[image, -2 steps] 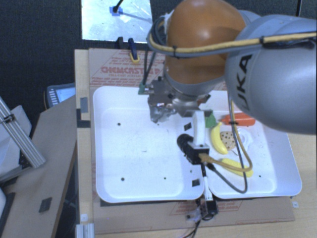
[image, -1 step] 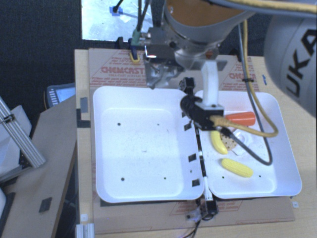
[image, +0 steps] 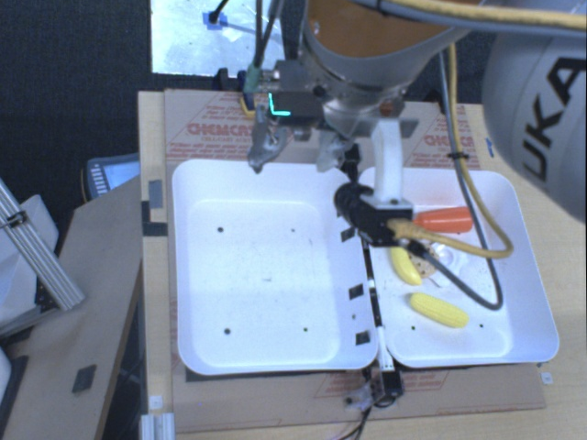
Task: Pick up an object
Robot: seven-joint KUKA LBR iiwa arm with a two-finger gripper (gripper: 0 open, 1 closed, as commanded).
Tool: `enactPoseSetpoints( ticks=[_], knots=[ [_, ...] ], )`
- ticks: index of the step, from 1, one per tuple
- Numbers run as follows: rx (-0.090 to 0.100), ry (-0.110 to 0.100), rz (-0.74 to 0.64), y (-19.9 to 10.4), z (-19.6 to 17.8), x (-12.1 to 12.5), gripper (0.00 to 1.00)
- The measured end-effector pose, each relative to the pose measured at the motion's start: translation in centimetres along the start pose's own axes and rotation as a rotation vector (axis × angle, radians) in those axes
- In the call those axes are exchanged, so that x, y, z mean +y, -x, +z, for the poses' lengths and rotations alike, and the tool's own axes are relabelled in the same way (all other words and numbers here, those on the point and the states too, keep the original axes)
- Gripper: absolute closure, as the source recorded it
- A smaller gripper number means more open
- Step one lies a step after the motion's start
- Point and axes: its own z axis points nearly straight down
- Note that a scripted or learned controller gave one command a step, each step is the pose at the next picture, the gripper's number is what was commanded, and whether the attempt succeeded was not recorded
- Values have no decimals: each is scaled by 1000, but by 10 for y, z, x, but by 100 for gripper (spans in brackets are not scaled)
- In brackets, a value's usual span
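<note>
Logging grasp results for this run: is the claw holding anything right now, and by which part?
Nothing is held. The claw hangs over the far rim of the left bin with nothing between its tips.

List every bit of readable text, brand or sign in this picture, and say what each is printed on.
"UKA", the visible end of a brand name cut off by the frame edge: on the grey arm casing at the right.
"CHEMCR...", red print, the rest hidden by the end effector: on the cardboard sheet under the bins.
More red print on the cardboard below the bins: too blurred to read.
No text on the bins' contents.
</note>
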Motion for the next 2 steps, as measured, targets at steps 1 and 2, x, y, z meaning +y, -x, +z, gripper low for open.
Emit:
enactPoseSetpoints(
  ticks=[1, 2],
  knots=[
    [2, 3, -5, 0, -11, 0, 100],
    [0, 3, 4, 1, -12, 51, 100]
  ],
)
